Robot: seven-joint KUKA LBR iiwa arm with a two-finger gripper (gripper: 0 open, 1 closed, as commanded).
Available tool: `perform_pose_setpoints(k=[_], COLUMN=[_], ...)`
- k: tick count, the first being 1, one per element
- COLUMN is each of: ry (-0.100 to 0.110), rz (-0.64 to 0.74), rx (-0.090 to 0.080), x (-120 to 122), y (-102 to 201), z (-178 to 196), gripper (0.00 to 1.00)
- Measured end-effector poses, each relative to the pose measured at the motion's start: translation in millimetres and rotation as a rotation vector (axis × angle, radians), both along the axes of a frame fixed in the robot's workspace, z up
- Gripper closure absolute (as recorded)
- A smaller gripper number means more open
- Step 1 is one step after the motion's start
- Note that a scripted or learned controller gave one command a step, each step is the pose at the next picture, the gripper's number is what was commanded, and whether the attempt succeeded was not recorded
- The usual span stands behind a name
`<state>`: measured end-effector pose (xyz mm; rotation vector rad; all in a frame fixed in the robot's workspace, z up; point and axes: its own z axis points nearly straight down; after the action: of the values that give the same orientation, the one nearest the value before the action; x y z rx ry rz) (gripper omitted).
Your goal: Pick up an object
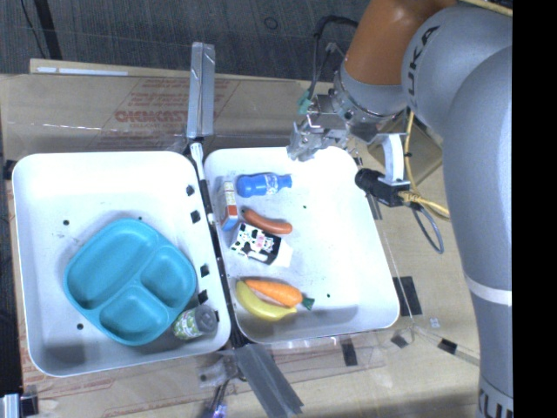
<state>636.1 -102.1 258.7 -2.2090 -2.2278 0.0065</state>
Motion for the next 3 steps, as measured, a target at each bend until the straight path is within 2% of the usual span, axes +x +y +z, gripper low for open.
perform_pose_setpoints(k=[1, 3], ry=[0.001, 0.0], rz=[0.098, 0.098], rx=[0.001, 0.0], x=[-52.4, -52.2], y=[11.2, 10.7], z=[-94.2, -93.8], gripper=[0.0, 0.0])
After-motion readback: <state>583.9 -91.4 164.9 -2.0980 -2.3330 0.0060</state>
